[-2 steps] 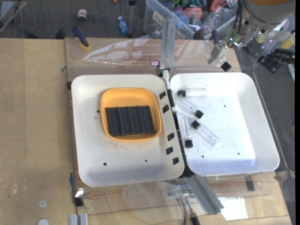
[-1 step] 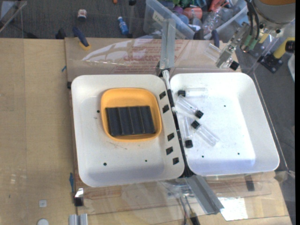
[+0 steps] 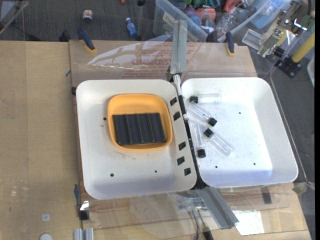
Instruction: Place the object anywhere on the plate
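**Block lies on the plate**

Claw's grip: cannot tell. A black ridged block point(image 3: 139, 129) rests on the yellow plate point(image 3: 137, 100), centre-left of the frame, inside the left bin point(image 3: 95, 174) (clear black-capped tubes point(image 3: 202, 116) lie in the right bin point(image 3: 260, 134)).

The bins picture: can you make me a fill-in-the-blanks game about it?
1. The orange plate sits in the ____ bin.
2. The ridged block lying on the plate is ____ in colour.
3. The clear tubes in the right bin have ____ caps.

Missing words: left; black; black.
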Controlling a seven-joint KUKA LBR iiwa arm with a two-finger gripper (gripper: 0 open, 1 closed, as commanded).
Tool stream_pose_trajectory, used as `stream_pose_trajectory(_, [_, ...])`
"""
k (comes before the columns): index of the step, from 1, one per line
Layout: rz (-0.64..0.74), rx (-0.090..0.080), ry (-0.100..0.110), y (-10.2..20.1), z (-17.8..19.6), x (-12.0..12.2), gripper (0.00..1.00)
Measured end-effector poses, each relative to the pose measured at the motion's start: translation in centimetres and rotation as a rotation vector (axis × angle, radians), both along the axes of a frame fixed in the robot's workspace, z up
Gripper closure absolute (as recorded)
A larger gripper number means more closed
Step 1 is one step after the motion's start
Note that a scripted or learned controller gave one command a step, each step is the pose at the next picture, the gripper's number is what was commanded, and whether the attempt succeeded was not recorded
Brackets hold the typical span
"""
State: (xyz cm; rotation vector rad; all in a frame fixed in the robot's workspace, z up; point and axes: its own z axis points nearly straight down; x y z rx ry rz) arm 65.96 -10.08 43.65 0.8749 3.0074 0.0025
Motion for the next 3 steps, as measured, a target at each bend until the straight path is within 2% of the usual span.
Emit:
stream_pose_trajectory(1, [0.188,-0.003,-0.002,-1.5,0.1,0.1,1.0])
stream_pose_trajectory(2, [0.373,-0.005,-0.002,-4.8,0.1,0.1,1.0])
stream_pose_trajectory(3, [0.66,-0.008,-0.003,-10.4,0.2,0.2,1.0])
